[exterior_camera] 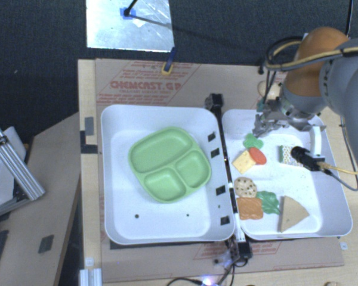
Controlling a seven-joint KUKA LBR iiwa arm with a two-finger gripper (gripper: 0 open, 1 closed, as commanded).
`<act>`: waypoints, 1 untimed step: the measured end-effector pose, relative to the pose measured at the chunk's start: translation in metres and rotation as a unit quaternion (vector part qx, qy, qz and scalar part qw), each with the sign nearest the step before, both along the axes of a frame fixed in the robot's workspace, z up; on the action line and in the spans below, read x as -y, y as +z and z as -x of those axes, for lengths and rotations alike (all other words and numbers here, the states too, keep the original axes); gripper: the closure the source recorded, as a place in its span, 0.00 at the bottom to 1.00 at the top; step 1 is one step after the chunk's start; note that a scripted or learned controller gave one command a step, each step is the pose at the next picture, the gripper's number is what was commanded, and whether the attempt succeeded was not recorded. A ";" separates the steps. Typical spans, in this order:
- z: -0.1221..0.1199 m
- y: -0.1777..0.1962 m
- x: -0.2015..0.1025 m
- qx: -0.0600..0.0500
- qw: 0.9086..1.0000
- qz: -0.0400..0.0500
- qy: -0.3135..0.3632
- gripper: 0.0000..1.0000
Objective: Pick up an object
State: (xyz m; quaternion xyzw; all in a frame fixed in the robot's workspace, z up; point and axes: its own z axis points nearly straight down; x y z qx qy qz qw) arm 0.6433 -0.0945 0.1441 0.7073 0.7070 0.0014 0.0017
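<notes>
Green piece partly beneath hand

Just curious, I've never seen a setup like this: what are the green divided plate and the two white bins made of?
The green plate looks like moulded plastic with a matte finish: uniform colour, soft rounded compartment walls, dull sheen. The left bin and the right bin also look like smooth, slightly glossy plastic, with rounded corners and lips, though coated metal can't be excluded.

My surface: a cardboard sheet and two bins.

I see the brown printed cardboard sheet lying flat on it, and the two white bins side by side on the sheet, the left bin touching the right bin along a black clipped seam.
</notes>
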 end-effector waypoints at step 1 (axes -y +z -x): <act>-0.003 0.064 -0.005 0.002 1.000 0.000 0.003 1.00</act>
